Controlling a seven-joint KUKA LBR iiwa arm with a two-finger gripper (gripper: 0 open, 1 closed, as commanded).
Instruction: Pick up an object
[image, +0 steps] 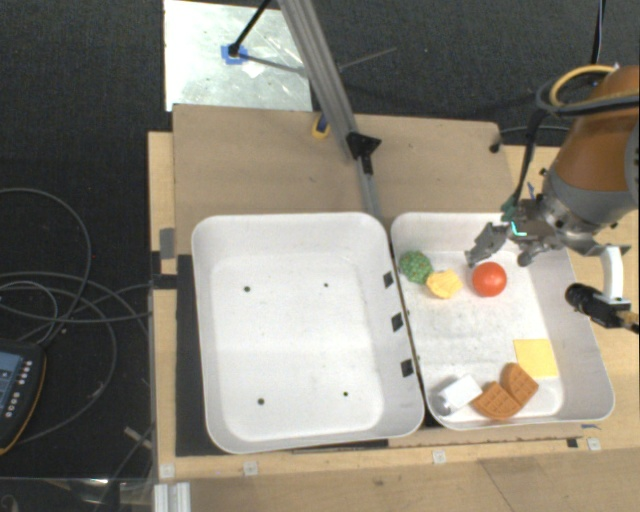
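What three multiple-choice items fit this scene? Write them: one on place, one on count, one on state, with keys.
1. Where does the round red tomato-like ball lie?
A. left bin
B. right bin
C. on the bench

2. How many objects lie in the shallow white right-hand bin?
A. three
B. four
C. six

3. What state is the claw in?
A. open above the bin
B. shut on the ball
C. resting in the left bin

Key: 1 B, the ball sits near the right bin's far end. 2 C, ball, green bumpy broccoli-like piece, yellow lumpy piece, flat yellow square, brown waffle-like cookies, small white block. 3 A, its fingers stand apart beside the ball, gripping nothing.
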